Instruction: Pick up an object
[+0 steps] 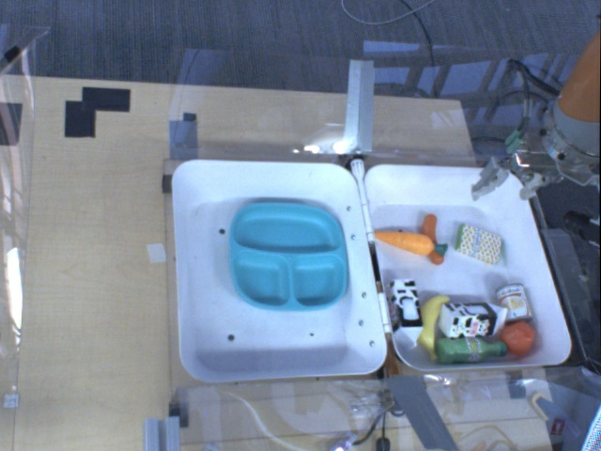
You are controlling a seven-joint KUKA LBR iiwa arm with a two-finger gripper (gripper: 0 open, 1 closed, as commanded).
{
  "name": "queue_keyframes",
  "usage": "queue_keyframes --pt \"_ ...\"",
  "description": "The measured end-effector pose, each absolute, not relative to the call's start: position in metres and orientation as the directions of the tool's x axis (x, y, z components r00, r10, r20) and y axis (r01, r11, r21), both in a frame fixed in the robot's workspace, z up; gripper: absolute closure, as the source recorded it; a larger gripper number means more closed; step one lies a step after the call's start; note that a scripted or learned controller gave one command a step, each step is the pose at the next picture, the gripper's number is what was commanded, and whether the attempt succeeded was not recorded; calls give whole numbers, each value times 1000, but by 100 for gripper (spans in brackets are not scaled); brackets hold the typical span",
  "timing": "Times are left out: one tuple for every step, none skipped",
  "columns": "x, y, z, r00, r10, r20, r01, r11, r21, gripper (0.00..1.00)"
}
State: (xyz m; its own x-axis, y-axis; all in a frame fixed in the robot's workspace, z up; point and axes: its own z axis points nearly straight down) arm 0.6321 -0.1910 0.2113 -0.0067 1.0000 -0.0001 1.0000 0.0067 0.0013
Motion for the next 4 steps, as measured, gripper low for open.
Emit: queue_keyframes --pt "632 -142 104 -206 979 0 979 206 2 0" --pt "630 -145 88 410 912 4 912 -410 7 0" --pt "607 -100 89 493 870 5 870 -493 10 0" --pt "610 -98 100 487 873 9 873 -487 13 100"
